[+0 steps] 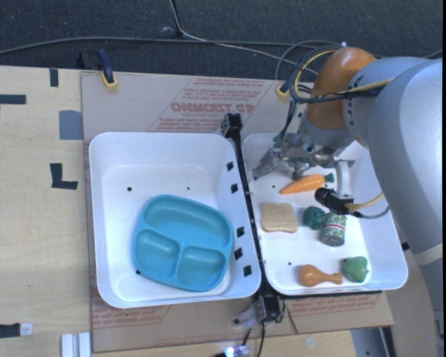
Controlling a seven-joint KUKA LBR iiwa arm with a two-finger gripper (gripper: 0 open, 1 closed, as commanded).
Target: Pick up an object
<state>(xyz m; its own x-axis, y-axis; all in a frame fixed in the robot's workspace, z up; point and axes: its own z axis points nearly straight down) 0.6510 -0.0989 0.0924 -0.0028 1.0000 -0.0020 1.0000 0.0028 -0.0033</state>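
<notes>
Gripper point(282, 158) sits low over the far-left part of the right bin point(281, 260), near the divider between the bins. Released or clenched: cannot tell from this angle. Nothing visibly held.

Likely target is the carrot point(303, 184), the closest item. It lies just beside the gripper at about 5 o'clock, flat on the bin floor. Its long axis runs roughly 8 to 2 o'clock, thin tip toward 8. A grasp across the short axis looks best, so closing along about 11 to 5.

Other items in the right bin:
- toast slice point(278, 216), at 6 o'clock from the gripper, near the carrot tip but apart
- teal lump point(314, 216) touching the small can point(332, 229), at 5 o'clock beyond the carrot
- drumstick point(318, 276) and green pepper point(354, 268), near the front rim, well apart

Surface is smooth white plastic, shallow walls. The carrot is round and could roll or slide if nudged. Bare floor shows on the carrot's 7 o'clock side; its 4 o'clock side is tighter.

The left bin point(97, 155) holds a blue divided tray point(182, 242), well apart at 8 o'clock, not in play.
</notes>
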